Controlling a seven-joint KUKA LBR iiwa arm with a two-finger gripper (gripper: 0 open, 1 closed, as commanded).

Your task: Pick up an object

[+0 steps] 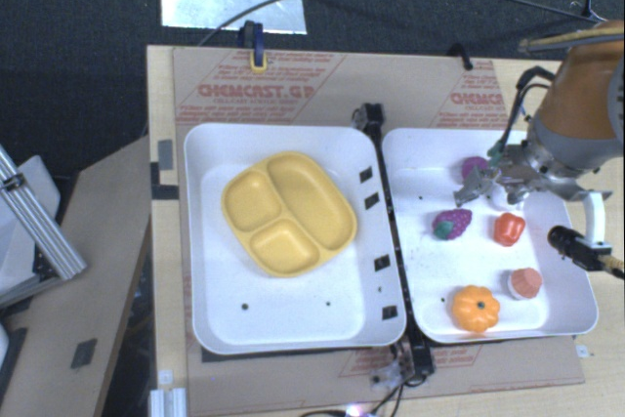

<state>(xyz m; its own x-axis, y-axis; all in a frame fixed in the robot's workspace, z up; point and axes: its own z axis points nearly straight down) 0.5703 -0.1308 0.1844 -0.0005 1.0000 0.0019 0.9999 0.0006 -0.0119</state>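
My gripper [491,193] hangs over the back part of the right bin [576,308], reaching in from the right. Its two grey fingers stand spread apart and open, with nothing between them. A small pink-purple object [475,168] lies just behind the left finger, partly hidden by it. A purple grape bunch [451,224] lies just below and left of the gripper. Beside the grapes, below the right finger, is a red pepper [508,229]. An orange pumpkin [475,308] and a small pink round piece [525,283] sit near the bin's front.
The left bin [210,308] holds a yellow divided plate [288,212]. A black divider with clips [383,239] runs between the bins. A black part of the arm [576,247] juts over the right bin's right rim.
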